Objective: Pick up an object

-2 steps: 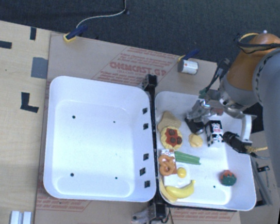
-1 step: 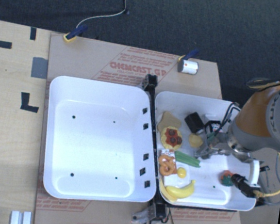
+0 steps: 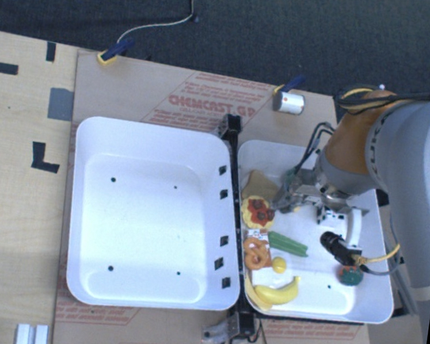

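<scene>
The grey arm (image 3: 409, 156) with its orange band (image 3: 351, 143) reaches in from three o'clock over the right bin (image 3: 339, 306). Its gripper (image 3: 287, 198) hangs low over that bin's upper left part, just at two o'clock of a round red and yellow piece (image 3: 258, 211); whether anything sits between the fingers cannot be told.

The objects lie along the right bin's left side: a green bean pod (image 3: 288, 243) at four o'clock of the red piece, an orange pretzel-like piece (image 3: 256, 253) below it, and a yellow banana (image 3: 275, 292) at the bin's six o'clock edge. A small teal object (image 3: 351, 276) rests toward the right wall.

The left bin (image 3: 98, 150) sits beside it on the table (image 3: 6, 176).
</scene>
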Available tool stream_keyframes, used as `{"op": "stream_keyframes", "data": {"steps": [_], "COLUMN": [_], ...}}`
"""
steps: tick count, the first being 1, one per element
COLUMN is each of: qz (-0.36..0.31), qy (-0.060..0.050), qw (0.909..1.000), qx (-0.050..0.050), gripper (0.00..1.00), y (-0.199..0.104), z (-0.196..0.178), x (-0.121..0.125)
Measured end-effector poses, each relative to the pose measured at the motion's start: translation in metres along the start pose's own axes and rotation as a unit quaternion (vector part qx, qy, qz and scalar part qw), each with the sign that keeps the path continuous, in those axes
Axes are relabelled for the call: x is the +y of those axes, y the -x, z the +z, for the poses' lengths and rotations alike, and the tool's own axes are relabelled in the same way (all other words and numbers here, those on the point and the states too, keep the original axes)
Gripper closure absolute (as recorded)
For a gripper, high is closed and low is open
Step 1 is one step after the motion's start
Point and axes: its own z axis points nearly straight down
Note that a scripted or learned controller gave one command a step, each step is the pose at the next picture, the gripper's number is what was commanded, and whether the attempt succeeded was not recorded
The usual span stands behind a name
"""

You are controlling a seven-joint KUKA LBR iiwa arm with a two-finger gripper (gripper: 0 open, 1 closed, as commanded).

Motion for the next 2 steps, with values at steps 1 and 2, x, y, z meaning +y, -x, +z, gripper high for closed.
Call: {"op": "stream_keyframes", "data": {"steps": [1,2], "qz": [0.001,0.004], "qy": [-0.012,-0.001], "qw": [0.9999,1.0], "qx": [-0.006,-0.001], "gripper": [1.0,1.0], "y": [-0.027,-0.013], "z": [0.0,0.0], "x": [0.052,0.054]}}
